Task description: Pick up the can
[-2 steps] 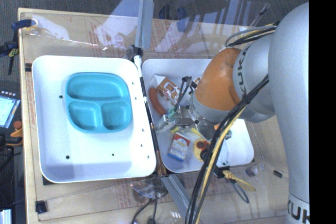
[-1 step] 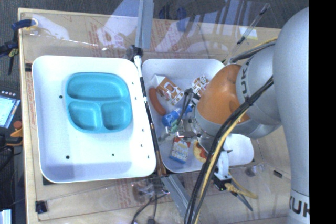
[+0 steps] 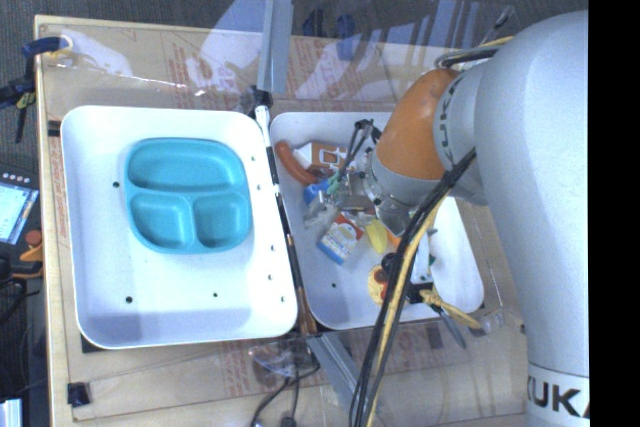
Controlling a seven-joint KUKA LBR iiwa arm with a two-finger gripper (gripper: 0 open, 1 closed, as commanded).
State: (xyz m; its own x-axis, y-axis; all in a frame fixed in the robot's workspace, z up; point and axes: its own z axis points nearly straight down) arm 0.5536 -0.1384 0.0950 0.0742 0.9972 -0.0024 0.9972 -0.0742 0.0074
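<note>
two white bins (image 3: 90,215) (one blue tray (image 3: 188,192))

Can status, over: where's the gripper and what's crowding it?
Gripper down in the right bin, among the clutter. Can lying just below it, not seen between fingers. Sausage and yellow piece close by.

1 fixed camera above bench (image 3: 150,370), looking down at slant; 2 white bins, left bin (image 3: 90,215) and right bin (image 3: 460,280), mid-frame; arm (image 3: 520,145) enters from right, close to lens
</note>
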